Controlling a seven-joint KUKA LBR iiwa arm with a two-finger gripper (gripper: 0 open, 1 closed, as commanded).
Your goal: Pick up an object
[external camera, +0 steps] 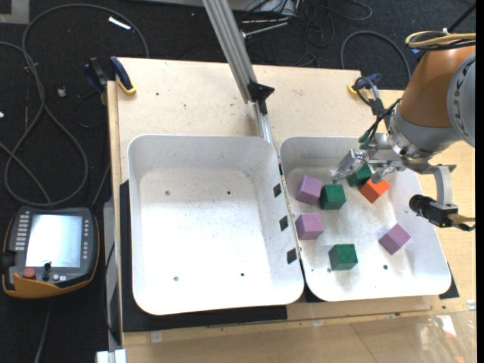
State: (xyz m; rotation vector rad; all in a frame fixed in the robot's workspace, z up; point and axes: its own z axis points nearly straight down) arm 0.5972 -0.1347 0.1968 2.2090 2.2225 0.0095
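Blocks are all sitting in the right white bin (431, 267): two purple cubes at left-centre (308, 189) (308, 224), a dark green cube (332, 196) just beside the upper purple one, another green cube (343, 256) nearer the front, a third purple cube (394, 238) toward the right wall, plus an orange-red block (374, 190) and a green block (361, 175) tucked right under the tool.

Progress, as I read it: nothing lifted yet. Every block I can see rests on the bin floor. Grasp and lift are both left to do.

Arm: grey KUKA with orange band (435, 82) comes in from the right, wrist pitched down over the back-right part of the right bin. Two-finger gripper (361, 166) is low, at or touching the green block, with the orange-red block just beside it. Likely target is one of those two; can't say which.

Gripper state: cannot tell, the metal hardware and blocks overlap too much from this angle.

Left white bin (151, 225) is not involved. Teach pendant (49, 252) lies on the floor at left.
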